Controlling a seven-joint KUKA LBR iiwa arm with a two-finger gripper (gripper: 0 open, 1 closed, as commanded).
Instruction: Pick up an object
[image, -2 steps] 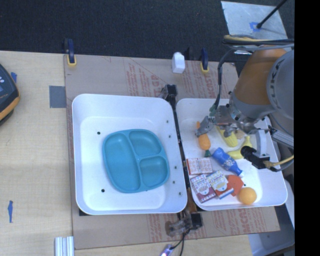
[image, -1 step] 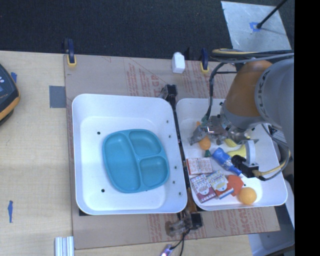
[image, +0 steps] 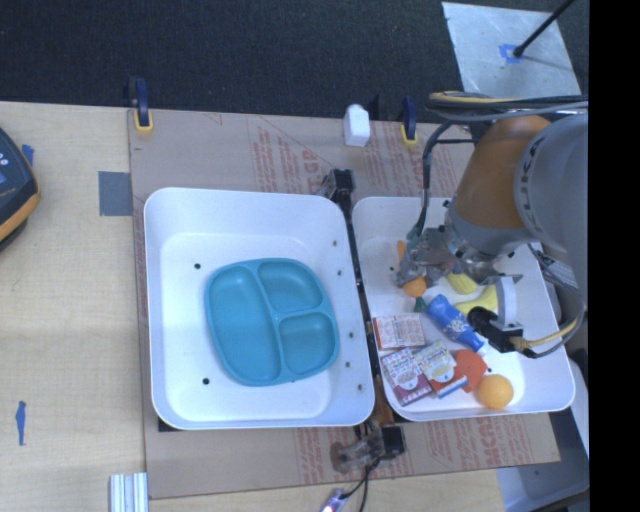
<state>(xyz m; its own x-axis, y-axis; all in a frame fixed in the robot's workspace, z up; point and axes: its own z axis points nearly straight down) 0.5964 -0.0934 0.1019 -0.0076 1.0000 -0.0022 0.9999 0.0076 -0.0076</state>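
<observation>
Tool (image: 415, 268) low in the right bin (image: 560, 400), over its upper left; jaw state hidden, cannot tell. Small orange piece (image: 414, 288) just below it; blue bottle (image: 452, 320) beside, long axis slanting down-right. Cards (image: 400, 332) and orange ball (image: 495, 391) lie nearer the bin's front. Left bin (image: 170, 215) carries a blue divided plate (image: 272, 320). Tan tabletop (image: 60, 330), dark floor beyond.
</observation>
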